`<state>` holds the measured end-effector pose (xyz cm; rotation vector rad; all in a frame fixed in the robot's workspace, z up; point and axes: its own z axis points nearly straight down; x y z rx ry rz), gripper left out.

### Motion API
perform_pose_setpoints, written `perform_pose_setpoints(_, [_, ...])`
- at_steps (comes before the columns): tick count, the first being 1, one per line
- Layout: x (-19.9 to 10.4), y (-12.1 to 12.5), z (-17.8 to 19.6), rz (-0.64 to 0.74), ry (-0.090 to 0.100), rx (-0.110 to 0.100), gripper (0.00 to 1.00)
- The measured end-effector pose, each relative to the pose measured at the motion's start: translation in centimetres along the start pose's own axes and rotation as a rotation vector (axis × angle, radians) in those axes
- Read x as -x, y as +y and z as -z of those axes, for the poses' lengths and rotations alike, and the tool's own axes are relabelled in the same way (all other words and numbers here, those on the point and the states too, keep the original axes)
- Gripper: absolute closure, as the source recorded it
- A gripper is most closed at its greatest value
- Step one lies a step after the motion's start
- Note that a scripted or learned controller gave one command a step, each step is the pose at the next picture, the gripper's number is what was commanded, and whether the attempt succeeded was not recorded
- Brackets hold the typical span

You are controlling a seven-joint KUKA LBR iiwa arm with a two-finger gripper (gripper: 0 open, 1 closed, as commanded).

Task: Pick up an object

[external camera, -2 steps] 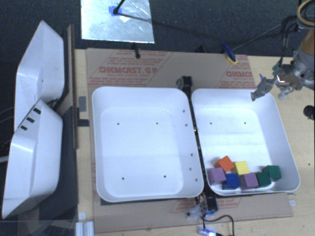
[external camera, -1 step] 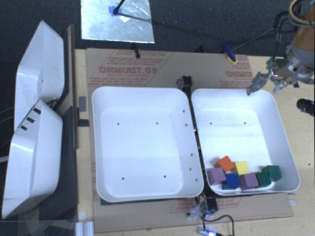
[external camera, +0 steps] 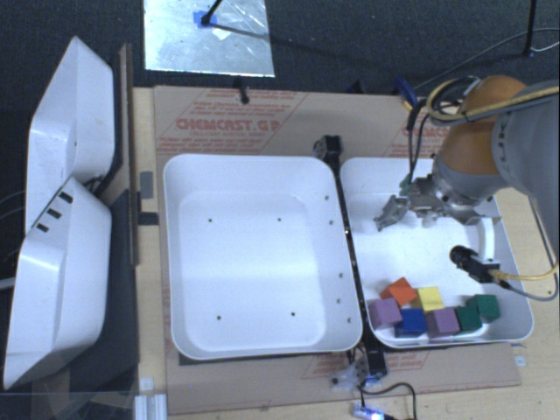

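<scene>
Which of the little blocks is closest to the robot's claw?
The orange block. It sits at the top of the pile in the right bin, on the side facing the gripper. The purple, blue, yellow and green blocks lie farther down.

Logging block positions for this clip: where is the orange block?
In the right bin, near its front edge, the orange block tops the cluster, beside the yellow block.

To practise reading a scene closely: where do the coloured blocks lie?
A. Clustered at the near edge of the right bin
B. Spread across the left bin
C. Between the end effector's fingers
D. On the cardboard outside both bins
A: the coloured blocks sit bunched together along the near edge of the right bin, apart from the end effector farther back in that bin.
</scene>
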<state>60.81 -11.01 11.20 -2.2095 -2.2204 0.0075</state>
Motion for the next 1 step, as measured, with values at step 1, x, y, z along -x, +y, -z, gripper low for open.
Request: perform_pose_setpoints(1, [8.14,4.79,5.90,-0.009,-0.006,0.015,0.00])
